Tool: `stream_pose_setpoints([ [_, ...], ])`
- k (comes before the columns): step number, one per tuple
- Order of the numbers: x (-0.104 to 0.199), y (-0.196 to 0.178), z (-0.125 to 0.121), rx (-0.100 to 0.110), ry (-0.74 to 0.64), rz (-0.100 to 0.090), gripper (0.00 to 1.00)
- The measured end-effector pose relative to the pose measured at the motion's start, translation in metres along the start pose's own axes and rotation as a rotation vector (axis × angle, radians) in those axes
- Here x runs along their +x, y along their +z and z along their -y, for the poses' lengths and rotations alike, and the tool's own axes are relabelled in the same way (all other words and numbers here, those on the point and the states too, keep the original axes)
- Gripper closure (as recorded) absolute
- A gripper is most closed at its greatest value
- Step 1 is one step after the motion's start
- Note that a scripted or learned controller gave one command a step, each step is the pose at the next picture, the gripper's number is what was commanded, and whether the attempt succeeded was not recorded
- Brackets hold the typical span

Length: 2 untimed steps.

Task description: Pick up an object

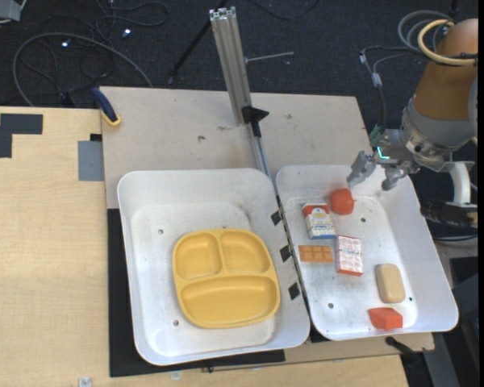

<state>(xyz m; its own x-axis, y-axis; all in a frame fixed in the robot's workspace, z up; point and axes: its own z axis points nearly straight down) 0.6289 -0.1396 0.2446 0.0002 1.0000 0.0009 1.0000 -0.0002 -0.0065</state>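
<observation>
The jaws point(377, 171) stand spread apart with nothing between them, poised above the far rim of the right bin point(436, 285), one finger toward the bin's middle and the other toward its outer side. Just beside the nearer finger, inside the bin, lies a small red ball point(342, 201), not touching the jaws. Next to the ball sits a small carton point(319, 221) with a red top, and beyond it toward the camera a flat orange cracker-like piece point(315, 254) lies touching a red-and-white box point(349, 255). Further along the same bin rest a tan oblong block point(390, 282) and, near the front rim, a red-orange block point(385, 318). The left bin point(145, 216) holds a yellow divided plate point(224, 278) with three compartments. Both bins rest side by side on the bench point(185, 127), and an upright aluminium post point(231, 63) rises behind them.
</observation>
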Motion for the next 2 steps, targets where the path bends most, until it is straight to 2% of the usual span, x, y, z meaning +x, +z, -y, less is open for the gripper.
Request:
stream_pose_setpoints([
  [1,0.000,-0.002,-0.001,-0.004,0.000,0.000,0.00],
  [2,0.003,0.042,0.001,0.001,0.000,0.000,0.00],
])
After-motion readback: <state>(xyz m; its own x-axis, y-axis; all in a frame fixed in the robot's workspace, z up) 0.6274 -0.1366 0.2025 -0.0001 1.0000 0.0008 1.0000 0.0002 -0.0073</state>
